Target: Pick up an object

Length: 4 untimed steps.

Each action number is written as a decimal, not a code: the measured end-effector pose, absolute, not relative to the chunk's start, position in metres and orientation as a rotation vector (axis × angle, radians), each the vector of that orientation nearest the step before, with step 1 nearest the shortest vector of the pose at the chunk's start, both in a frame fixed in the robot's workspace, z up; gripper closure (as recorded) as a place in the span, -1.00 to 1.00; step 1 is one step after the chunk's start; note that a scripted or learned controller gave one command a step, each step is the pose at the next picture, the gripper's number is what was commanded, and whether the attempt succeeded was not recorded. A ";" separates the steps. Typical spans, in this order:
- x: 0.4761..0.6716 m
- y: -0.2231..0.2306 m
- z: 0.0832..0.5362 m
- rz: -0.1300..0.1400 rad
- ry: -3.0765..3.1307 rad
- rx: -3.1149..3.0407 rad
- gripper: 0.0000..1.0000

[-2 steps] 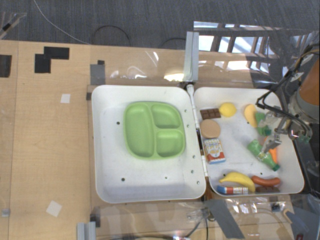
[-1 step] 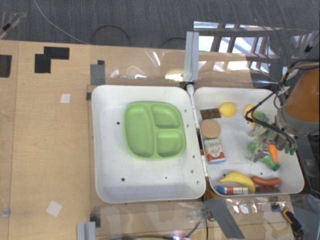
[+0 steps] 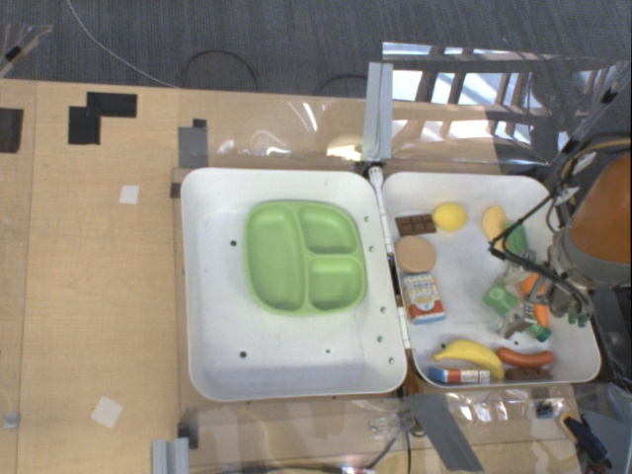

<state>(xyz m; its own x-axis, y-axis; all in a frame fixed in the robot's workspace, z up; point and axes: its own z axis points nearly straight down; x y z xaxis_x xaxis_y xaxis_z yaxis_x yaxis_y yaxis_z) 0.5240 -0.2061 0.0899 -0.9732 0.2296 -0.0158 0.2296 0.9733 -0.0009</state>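
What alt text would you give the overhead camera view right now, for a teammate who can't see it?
The grey arm's gripper is low over green and orange toy food at the right bin's right side. That bin also holds a yellow lemon, two bananas, a sausage and a small carton. The left bin holds a green divided plate.

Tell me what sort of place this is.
Probably a robotics lab pick-and-place bench: two white bins side by side, toy food such as a banana, and a grey arm reaching in.
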 end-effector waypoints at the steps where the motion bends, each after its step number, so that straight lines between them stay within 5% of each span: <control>1: 0.494 -0.206 0.091 -0.006 3.101 0.335 -1.00; 4: 0.495 -0.204 0.091 -0.007 3.112 0.201 -1.00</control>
<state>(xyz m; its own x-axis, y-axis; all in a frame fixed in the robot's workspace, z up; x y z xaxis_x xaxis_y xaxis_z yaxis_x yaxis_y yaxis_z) 0.4951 -0.2043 0.0910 -0.9914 0.1283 -0.0238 0.1284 0.9917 -0.0026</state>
